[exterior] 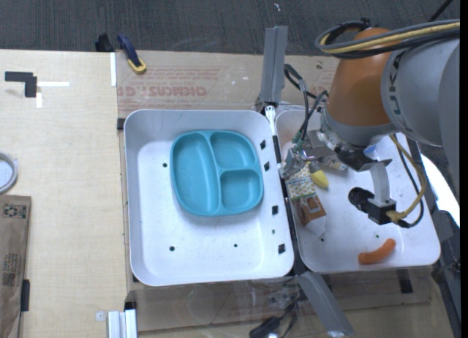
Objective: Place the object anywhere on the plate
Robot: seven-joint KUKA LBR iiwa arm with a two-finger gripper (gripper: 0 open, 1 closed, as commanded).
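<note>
Nearest the camera, at the front of the right bin (409,260): an orange carrot-like piece (376,252), lying almost crosswise, well apart from the gripper. Just beyond it, a black fitting (371,205) hanging off the arm on a yellow cable.

Further in, against the right bin's left wall: a flat printed packet (305,197) — brown at its near end, pale and patterned at its far end — long axis running near to far with a slight lean. Touching or just beside its far right corner, a small yellow piece (319,178). Cannot tell which of these objects counts as the task's thing; judged by position, probably the packet or the yellow piece.

Directly over the packet's far end: the gripper (298,158), reaching in from the right under the orange band of the arm (358,80). Not possible to say what the gripper is doing — metal parts, cables and packet print blend together there. Nothing clearly seen held.

Left of all this, across the two bin walls: the left bin (146,205), and in it the teal plate (217,172), three compartments, sitting toward the bin's far half. So, for the coming carry — straight left from the gripper, over the divide, plate roughly level with it.

Hidden: the far right part of the right bin, covered by the arm's bulk.
</note>
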